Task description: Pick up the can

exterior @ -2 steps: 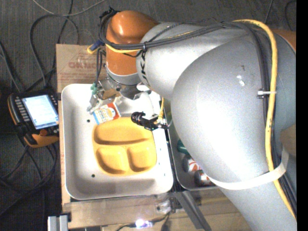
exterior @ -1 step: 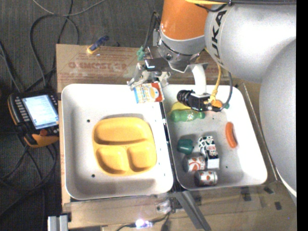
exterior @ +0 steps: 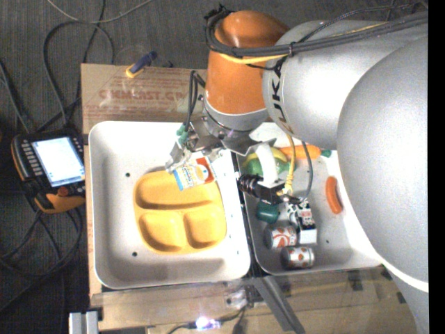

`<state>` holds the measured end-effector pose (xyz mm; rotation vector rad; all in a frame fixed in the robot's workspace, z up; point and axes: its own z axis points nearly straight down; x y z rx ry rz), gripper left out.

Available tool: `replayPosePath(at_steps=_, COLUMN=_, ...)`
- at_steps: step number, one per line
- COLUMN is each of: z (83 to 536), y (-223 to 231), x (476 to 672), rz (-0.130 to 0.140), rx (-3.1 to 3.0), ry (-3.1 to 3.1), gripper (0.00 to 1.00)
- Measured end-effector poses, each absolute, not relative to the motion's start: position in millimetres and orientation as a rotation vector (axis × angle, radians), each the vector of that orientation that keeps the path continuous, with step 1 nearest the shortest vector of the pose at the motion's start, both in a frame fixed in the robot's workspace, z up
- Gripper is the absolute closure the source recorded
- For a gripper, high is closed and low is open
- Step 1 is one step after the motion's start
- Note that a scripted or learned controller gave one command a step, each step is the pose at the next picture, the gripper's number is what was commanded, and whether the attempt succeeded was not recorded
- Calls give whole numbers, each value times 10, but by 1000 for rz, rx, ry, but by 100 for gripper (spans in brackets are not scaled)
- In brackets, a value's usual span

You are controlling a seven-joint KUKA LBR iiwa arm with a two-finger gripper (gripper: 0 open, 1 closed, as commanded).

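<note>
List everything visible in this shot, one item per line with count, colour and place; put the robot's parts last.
shallow white bins: two, white, side by side on the bench.
yellow plastic compartment tray: one, yellow, in the left bin.
small blue and white carton: one, at the tray's upper edge, under the gripper.
red and silver drink cans: two, near the front of the right bin.
orange carrot-shaped toy: one, orange, right bin beside the arm.
handheld control pendant: one, dark with a lit screen, on the floor left of the bins.
gripper: one, over the left bin's upper right.
grey arm with orange band: one, reaching in from the right.
</note>
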<state>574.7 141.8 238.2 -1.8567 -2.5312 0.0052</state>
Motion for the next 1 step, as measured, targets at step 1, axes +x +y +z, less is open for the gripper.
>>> replayPosePath(at_steps=1, z=1139, y=2173, x=5669, rz=-4, rx=-1750, ry=-2610, gripper=100)
